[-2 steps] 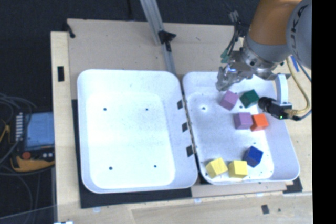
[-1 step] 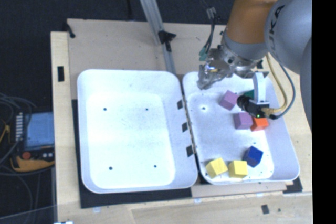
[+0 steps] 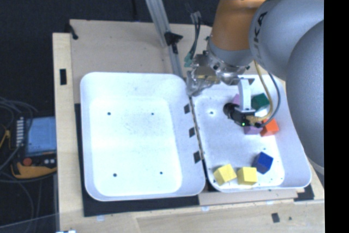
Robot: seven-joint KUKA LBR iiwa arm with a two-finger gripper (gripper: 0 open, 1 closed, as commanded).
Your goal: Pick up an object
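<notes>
Two yellow blocks (image 3: 224, 174) and a blue block (image 3: 263, 162) lie well apart from the gripper (image 3: 194, 83), whose grip state we cannot tell, probably because it is mid-approach.

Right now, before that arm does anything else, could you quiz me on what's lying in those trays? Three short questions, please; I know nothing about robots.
1. Which of these holds the green block? A) the left bin B) the right bin C) the bench outside the bins
2. How many yellow blocks lie near the blue block?
3. True or false: the claw hangs over the right bin's far left corner, well apart from the orange block.

Key: 1 B. 2 two. 3 true.
</notes>
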